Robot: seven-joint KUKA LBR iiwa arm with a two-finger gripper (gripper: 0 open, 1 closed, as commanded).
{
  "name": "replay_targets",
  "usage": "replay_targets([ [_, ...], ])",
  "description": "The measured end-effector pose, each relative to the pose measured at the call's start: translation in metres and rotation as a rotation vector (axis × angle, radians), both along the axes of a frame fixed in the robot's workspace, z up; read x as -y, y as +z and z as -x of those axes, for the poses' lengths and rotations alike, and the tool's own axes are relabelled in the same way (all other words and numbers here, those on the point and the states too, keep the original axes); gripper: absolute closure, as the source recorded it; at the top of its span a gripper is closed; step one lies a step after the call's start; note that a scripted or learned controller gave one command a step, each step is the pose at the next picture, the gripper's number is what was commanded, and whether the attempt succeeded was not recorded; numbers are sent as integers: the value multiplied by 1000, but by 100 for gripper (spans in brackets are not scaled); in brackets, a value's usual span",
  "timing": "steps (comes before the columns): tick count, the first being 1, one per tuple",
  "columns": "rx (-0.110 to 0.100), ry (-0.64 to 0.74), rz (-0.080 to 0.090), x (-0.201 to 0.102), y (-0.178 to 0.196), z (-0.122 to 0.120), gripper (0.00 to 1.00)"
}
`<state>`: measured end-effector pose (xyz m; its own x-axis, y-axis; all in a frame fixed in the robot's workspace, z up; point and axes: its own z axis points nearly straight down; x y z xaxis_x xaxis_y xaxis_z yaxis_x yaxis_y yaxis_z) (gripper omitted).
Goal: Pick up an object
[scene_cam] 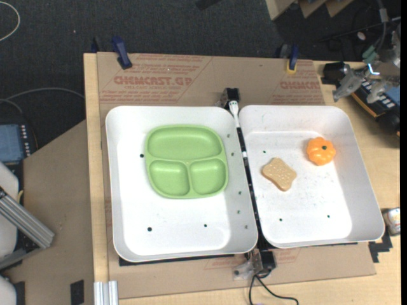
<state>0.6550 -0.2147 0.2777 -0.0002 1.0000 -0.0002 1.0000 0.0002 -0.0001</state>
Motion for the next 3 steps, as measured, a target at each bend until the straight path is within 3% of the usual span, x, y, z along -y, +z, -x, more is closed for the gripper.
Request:
replay_targets([
  [1,23,3,7,-31,262,19,0],
  [2,-13,-6,-3,12,127,48,0],
  [3,19,3,6,-17,268,57,0],
])
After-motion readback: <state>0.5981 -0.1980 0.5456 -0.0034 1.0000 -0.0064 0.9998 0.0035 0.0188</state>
